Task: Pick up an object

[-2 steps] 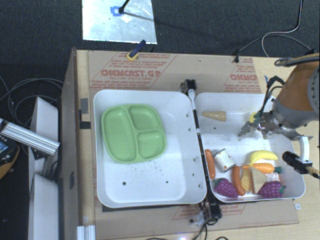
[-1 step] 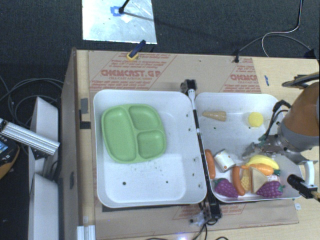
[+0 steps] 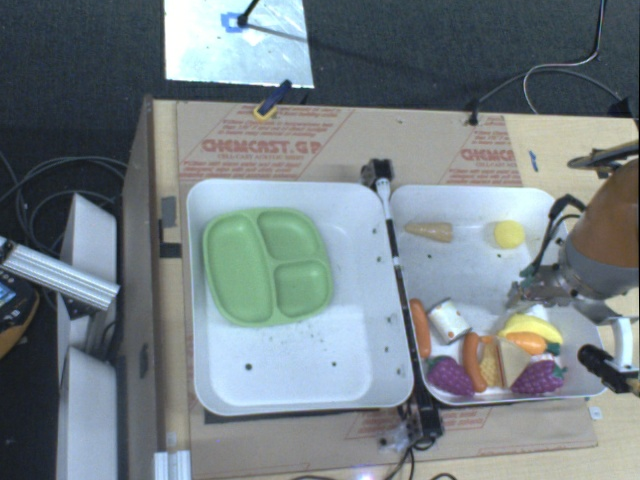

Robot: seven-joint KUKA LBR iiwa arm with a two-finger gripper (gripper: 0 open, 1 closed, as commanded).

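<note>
**Nothing picked up yet**

No toy is seen lifted from the right bin (image 3: 470, 200). All the toy foods lie on its floor. A yellow ball (image 3: 509, 233) and a tan piece (image 3: 429, 231) are near the far wall. A pile sits at the near wall: two purple grape bunches (image 3: 451, 376), a hot dog (image 3: 474, 355), an orange carrot (image 3: 420, 328), a small white can (image 3: 449, 320) and a yellow and orange piece (image 3: 529, 334).

The left bin (image 3: 290, 368) holds a green tray (image 3: 267, 265) with three parts.

The grab is judged to be just starting, so the lift is left to do.

The arm (image 3: 605, 243) is reached in from the right and bent down over the right bin. The end effector (image 3: 537, 290) is held low, just beside the yellow and orange piece. Whether it is open or closed cannot be told, and no toy is seen in it.
</note>
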